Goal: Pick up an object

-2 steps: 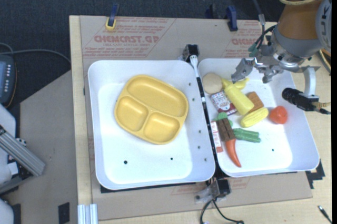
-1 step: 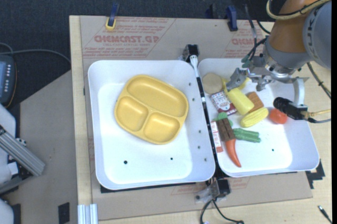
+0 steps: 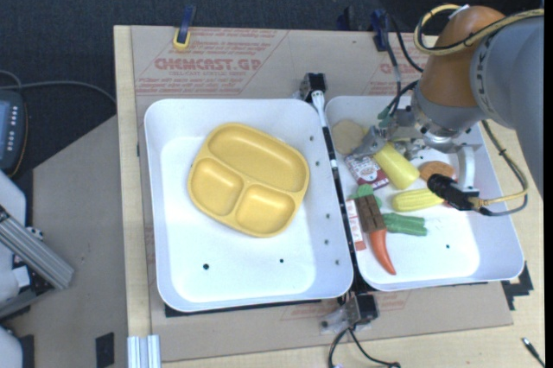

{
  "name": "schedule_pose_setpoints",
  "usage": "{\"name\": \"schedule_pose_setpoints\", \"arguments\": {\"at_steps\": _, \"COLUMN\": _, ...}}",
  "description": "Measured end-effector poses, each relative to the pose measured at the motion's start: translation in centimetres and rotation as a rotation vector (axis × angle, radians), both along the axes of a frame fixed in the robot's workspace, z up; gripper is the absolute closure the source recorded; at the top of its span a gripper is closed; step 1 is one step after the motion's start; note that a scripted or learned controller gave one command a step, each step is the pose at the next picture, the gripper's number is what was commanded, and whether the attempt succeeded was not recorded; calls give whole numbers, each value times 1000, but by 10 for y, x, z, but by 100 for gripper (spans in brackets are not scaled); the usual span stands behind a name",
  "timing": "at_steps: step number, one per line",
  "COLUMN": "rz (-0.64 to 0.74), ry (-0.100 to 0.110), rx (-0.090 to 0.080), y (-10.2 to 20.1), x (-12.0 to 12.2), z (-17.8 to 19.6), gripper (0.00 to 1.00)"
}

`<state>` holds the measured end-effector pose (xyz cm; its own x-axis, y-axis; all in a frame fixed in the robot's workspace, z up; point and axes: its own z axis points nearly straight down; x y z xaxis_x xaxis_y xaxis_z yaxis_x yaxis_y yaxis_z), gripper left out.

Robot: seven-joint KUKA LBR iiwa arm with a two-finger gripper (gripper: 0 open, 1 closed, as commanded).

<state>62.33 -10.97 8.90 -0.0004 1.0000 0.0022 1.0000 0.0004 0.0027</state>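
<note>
Hovering low over the right bin, the tool sits among the toy food beside the yellow piece; whether it's open or closed, I cannot tell. Approach step, I'd say, with closing and lifting next

Bins: 2, white, side by side.
Yellow divided plate: 1, three compartments, left bin.
Right bin: corn cob 1; carrot 1; yellow block-like item 1; others too cluttered to count.
</note>
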Motion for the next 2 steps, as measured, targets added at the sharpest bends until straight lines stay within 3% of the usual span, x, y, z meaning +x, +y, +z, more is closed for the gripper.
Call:
{"name": "schedule_pose_setpoints", "arguments": {"at_steps": 1, "rz": 1, "ry": -4, "rx": -2, "y": 0, "x": 3, "z": 1, "gripper": 0}}
{"name": "schedule_pose_setpoints", "arguments": {"at_steps": 2, "rz": 0, "ry": -14, "rx": 0, "y": 1, "x": 6, "z": 14, "gripper": 100}}
